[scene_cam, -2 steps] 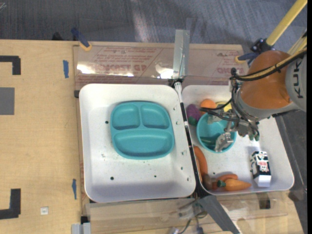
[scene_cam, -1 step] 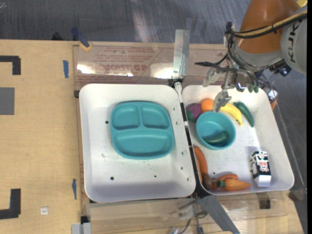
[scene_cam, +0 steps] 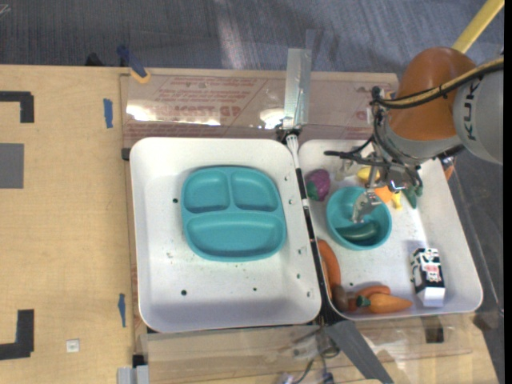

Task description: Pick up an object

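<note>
Gripper (scene_cam: 370, 205) hung over the round teal plastic bowl (scene_cam: 358, 218) in the right white bin (scene_cam: 456, 214); whether it was wide, narrow or holding anything could not be told. Candidate objects lay close around: a purple grape-like toy (scene_cam: 318, 183) just beside the bowl's rim, yellow and orange pieces (scene_cam: 382, 184) partly hidden under the wrist, an orange toy carrot (scene_cam: 378, 300) along the near wall, and a small white carton (scene_cam: 428, 275) by the right wall. Left bin (scene_cam: 152, 238) held a teal divided plate (scene_cam: 234, 212). Risk, judged: descent here could strike the bowl's rim or floor and close on nothing, or tip the bowl into its neighbours.
</note>
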Robot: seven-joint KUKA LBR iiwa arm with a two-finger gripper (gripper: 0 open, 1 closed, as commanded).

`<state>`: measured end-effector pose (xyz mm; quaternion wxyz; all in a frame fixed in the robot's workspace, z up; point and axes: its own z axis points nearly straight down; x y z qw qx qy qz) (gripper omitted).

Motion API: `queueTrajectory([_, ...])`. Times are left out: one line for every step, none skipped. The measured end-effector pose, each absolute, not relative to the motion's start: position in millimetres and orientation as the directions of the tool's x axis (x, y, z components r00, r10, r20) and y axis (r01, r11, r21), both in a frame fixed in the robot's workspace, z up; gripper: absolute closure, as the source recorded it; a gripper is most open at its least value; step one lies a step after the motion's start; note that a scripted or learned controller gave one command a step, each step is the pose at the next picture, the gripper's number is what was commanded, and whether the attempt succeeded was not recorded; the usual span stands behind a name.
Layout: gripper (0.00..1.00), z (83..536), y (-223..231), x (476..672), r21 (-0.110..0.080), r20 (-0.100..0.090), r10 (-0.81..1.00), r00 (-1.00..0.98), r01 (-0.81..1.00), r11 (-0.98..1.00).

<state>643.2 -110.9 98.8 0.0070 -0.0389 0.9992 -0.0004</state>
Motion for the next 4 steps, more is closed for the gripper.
queueTrajectory([1.00,112,-110,645.7,-0.002,-0.023,-0.078,-0.997,-0.078,0.997])
queueTrajectory([1.00,97,-96,639.0,-0.008,-0.022,-0.114,-0.993,-0.114,0.993])
queueTrajectory([1.00,287,-124,657.4,-0.004,-0.023,-0.024,-0.999,-0.024,1.000])
queueTrajectory([1.00,152,-99,648.5,0.001,0.005,0.216,-0.976,0.216,0.976])
